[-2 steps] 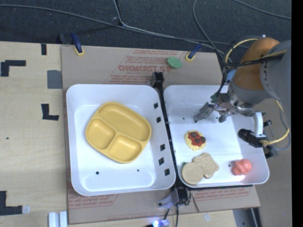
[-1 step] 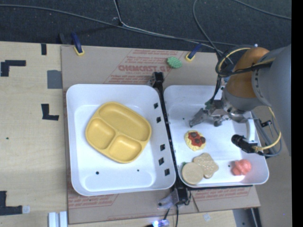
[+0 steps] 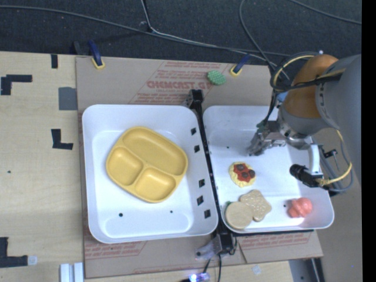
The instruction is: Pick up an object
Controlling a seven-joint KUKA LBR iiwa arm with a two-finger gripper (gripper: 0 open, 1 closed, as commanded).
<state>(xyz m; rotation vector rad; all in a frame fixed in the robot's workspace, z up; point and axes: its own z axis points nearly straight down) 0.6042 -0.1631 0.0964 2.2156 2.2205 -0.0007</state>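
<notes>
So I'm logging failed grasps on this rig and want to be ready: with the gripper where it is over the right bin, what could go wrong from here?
1. The gripper sits over bare bin floor, apart from the pizza toy; closing here would likely grab nothing.
2. The two tan cookies overlap, so a grasp there may lift both or slip off.
3. The pink toy lies close to the right bin's wall, which may block a finger.
</notes>
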